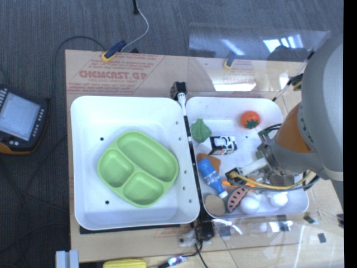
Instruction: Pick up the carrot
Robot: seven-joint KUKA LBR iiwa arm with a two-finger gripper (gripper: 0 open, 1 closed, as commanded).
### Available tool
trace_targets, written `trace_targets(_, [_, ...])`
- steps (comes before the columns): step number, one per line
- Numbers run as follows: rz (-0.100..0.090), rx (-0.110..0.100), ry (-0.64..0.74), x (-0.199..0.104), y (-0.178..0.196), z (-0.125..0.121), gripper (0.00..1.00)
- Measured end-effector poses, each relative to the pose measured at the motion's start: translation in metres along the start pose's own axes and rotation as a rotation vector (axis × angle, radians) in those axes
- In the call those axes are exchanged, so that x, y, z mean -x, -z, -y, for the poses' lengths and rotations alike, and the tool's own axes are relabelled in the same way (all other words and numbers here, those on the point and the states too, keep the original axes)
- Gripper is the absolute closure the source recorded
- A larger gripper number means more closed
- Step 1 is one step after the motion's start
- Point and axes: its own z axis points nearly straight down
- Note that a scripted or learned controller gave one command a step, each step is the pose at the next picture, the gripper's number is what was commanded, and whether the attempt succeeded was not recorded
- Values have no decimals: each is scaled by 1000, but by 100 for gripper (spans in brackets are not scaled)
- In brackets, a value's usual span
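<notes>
Carrot (pixel 207 160) peeks beside blue bottle (pixel 213 176), mostly hidden; long axis unclear.

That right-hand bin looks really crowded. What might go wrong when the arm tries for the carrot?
1. The carrot lies wedged among a blue bottle, white eggs and a watermelon slice, so the gripper may well snag a neighbour instead.
2. The carrot is partly hidden under the wrist, so the grip may land off-centre and slip.
3. Pushing down could shove toys against the bin wall.

Bright, even light; window glare
</notes>
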Motion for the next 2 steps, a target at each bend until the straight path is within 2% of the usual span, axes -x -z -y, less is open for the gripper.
trace_targets(1, [2, 0, 0, 0, 0, 0, 0])
trace_targets(2, [2, 12, -63, -1, -10, 11, 0])
